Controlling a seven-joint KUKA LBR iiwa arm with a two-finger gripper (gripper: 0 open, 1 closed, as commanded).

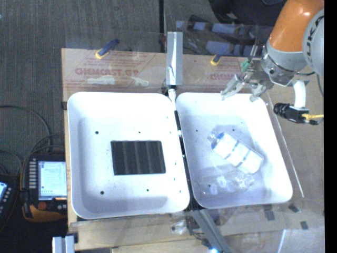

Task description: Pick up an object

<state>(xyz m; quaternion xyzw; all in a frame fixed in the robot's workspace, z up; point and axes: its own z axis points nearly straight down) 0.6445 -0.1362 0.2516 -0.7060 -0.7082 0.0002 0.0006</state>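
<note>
A clear plastic bottle with a white and blue label lies on its side in the right bin. A second crumpled clear bottle lies just in front of it, near the bin's front wall. A flat black ribbed block rests in the middle of the left bin. My gripper hangs above the right bin's back rim, up and to the right of the bottles, with its two fingers spread open and nothing between them.
A metal divider post stands behind where the bins meet. Two clamps hold the cardboard backing. A handheld pendant and cables lie on the floor at the left.
</note>
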